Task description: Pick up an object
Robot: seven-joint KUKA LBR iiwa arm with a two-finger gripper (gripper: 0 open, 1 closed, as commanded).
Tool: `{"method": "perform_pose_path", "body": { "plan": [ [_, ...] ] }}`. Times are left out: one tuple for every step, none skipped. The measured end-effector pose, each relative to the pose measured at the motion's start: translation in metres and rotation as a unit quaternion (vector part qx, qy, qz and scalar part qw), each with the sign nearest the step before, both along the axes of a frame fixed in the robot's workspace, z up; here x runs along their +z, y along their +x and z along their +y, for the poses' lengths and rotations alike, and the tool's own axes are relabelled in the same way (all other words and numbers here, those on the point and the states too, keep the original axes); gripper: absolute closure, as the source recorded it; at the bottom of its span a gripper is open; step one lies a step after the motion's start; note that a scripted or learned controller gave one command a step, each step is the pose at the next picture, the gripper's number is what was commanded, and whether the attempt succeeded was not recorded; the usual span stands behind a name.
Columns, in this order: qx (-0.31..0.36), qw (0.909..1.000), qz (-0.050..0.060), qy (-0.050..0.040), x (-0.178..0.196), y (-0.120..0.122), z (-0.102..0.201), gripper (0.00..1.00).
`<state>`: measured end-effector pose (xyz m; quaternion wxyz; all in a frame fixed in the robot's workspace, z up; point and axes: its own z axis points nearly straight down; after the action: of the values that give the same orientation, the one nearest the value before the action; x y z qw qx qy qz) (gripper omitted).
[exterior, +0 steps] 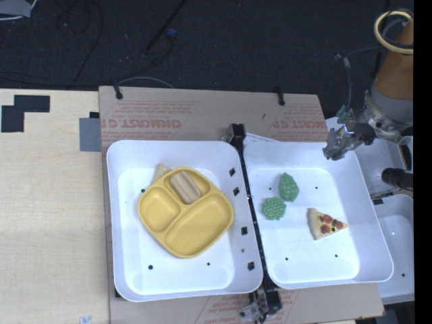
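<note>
Two shallow white bins sit side by side on a sheet of cardboard (202, 117) laid over the bench. The left bin (128, 262) carries a yellow divided plate (196, 225) near its middle, with a tan bread-like piece (184, 185) lying in the plate's upper compartment and another pale piece (160, 172) peeking out from under the plate's far-left rim. The right bin (317, 268) carries three loose things: a green bunch of grapes (288, 186) near the centre, a second, rounder green cluster (273, 208) just beside it toward the divider, and a pizza slice (325, 223) lying flat toward the bin's right edge, well apart from the near corners. The gripper (335, 146) hangs over the far-right corner of the right bin, above its rim, with nothing visible between its tips; whether it is apart or together cannot be told from here. The arm (393, 73) rises behind it at the right.
</note>
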<state>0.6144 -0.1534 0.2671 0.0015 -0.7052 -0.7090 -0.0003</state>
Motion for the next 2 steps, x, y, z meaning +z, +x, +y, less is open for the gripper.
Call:
{"method": "perform_pose_path", "body": {
  "plan": [
    [0.000, 1.0000, 0.001, 0.0001, 0.004, -0.002, 0.053, 1.00],
    [0.000, 1.0000, 0.001, 0.0001, 0.005, -0.004, 0.110, 1.00]
  ]
}}
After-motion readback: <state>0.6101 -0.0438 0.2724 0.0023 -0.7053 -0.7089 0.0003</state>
